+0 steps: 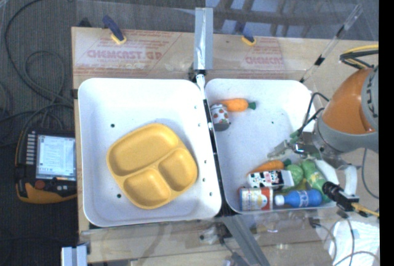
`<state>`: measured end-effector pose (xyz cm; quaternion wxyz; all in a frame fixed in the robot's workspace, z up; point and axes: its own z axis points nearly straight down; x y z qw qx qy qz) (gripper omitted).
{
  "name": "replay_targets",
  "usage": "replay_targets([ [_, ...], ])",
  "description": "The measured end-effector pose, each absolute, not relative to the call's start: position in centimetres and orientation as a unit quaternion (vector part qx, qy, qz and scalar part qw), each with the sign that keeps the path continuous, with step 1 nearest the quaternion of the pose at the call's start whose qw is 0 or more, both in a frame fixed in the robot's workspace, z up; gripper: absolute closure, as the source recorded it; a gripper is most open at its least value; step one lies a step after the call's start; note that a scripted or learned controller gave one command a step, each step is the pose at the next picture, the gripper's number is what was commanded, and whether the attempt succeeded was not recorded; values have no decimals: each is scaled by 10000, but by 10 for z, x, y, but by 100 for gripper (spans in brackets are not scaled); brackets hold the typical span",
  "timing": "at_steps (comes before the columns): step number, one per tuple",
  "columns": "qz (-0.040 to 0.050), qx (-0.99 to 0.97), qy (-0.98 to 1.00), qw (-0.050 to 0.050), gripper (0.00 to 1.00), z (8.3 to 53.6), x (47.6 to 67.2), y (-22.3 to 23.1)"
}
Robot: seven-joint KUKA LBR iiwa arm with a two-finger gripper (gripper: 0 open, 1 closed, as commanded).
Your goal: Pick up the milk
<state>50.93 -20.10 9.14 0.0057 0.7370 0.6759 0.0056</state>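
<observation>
The milk (269,179) lies on its side near the front edge of the right bin (258,129), a small white carton with black cow patches, its long axis running roughly left to right across the view. It is crowded: an orange carrot-like piece (271,165) touches it from behind, a small can (254,199) and a blue bottle (300,199) lie just in front of it, and green things (306,173) press at its right end. My gripper (294,146) hangs just behind and to the right of the carton, above the bin floor, so the milk lies forward and to the left of me, near but not under me. Whether my gripper is spread or pressed together I cannot tell from here; nothing is visibly held in it. I judge I must shift toward the front-left and close across the carton's short side, since its long sides are the ones with neighbours.
</observation>
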Motion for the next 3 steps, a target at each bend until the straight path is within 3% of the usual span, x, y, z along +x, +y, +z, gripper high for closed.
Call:
replay_targets([
  [1, -2, 7132, 7010, -16, 0, 132, 484, -158],
  [2, 13, 6808, 7325, 56, 0, 90, 492, -104],
  [3, 21, 6800, 7332, 69, 0, 90, 492, -102],
])
